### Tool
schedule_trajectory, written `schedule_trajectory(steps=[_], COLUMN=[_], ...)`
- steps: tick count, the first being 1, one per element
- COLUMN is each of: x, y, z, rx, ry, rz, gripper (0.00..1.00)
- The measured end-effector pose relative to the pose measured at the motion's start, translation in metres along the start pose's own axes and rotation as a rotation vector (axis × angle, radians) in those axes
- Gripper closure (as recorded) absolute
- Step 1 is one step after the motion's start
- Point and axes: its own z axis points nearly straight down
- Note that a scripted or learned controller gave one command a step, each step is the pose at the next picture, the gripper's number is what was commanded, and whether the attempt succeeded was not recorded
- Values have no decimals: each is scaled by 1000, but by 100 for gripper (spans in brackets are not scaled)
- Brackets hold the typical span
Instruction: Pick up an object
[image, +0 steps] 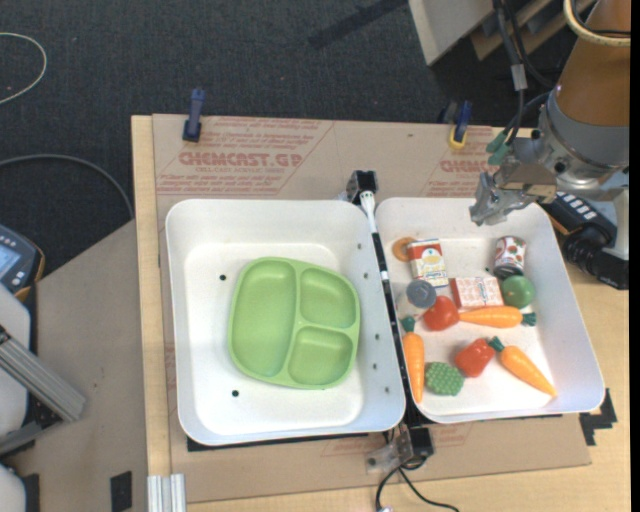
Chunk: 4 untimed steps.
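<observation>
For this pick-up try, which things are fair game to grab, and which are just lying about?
For the job:
claw
juice carton
can
tomato
carrots, e.g.
broccoli
green ball

Lying about:
green divided plate
blue clamp
cables

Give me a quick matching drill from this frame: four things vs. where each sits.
Things:
1. green divided plate
2. gripper
3. broccoli
4. can

Places:
A. near front edge of the right bin
B. above the right bin's far edge
C. in the left bin
D. right bin, far right area, beside the green ball

Pairs: 1-C, 2-B, 3-A, 4-D
</observation>
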Motion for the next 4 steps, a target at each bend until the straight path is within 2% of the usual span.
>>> schedule_trajectory(steps=[1, 2, 3, 4], x=[13, 107, 53, 54], y=[-64, -85, -78, -83], z=[45, 102, -29, 54], rx=[27, 30, 4, 30], ry=[4, 7, 2, 3], rz=[0, -10, 2, 0], gripper=[100, 100, 100, 100])
